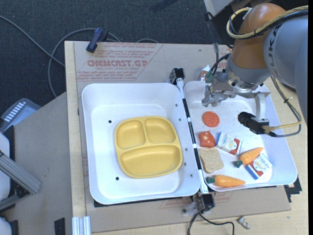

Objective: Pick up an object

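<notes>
The grey arm (288, 38) comes in from the right, its orange band bulging above the wrist, and its gripper (213, 98) hangs over the far left corner of the right bin (286, 168). From where I stand I cannot tell how the hand is set; nothing shows between its tips.

Just below the gripper, on the bin floor, lies a round red slice (211, 118), apart from it. Nearer the front sit a red wedge-shaped toy (207, 139), a small white and red carton (229, 143) just beside it, and a slice of toy bread (211, 159) touching the bin's left wall. One toy carrot (226, 181) lies along the front edge; another carrot (250, 155) rests tilted to the right, near a white and red packet (259, 166).

The left bin (98, 146) holds a yellow divided tray (147, 146) with three compartments, sitting flat near the middle.
</notes>
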